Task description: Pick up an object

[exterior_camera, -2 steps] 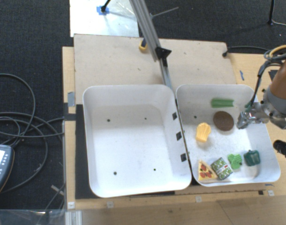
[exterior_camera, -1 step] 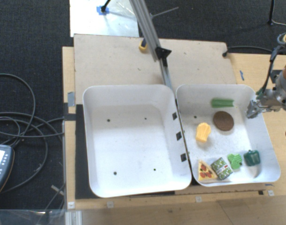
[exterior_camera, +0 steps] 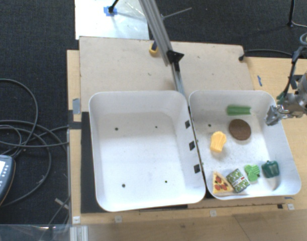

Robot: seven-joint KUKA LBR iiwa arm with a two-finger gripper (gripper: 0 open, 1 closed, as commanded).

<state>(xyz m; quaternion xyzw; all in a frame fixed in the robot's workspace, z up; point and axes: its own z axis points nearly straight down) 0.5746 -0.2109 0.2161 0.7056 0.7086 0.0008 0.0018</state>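
Reaches in from the right edge of the view, the arm [exterior_camera: 305, 95] low over the right bin [exterior_camera: 290, 170], wrist metal just above that bin's upper right corner. Ends in jaws hanging at the bin's right wall, tip turned inward and down toward the bin floor. Cannot tell whether spread or pressed together: too small and blurred. Shows nothing between them.

Lies nearest the jaws, a green cylinder [exterior_camera: 238, 110], flat on its side near the bin's far wall. Sits just below it, apart from it, a brown disc [exterior_camera: 239, 129]. Rests left of the disc a yellow piece [exterior_camera: 218, 141], closer to the divider side. Crowds the near wall in a row: a pizza slice [exterior_camera: 221, 183] touching a green patterned packet [exterior_camera: 237, 180], then a light green piece [exterior_camera: 252, 172] just beside, then a dark green pepper [exterior_camera: 270, 169] near the right wall.

Leaves open floor in the middle right of the bin, between disc and near-wall row, and along the right wall under the jaws. Stands beside, walls touching, the left bin [exterior_camera: 100, 149], its floor bare white. Crosses down from the top a slanted grey pole [exterior_camera: 158, 24], ending where the two bins meet. Runs bare behind both bins, the counter [exterior_camera: 208, 64].
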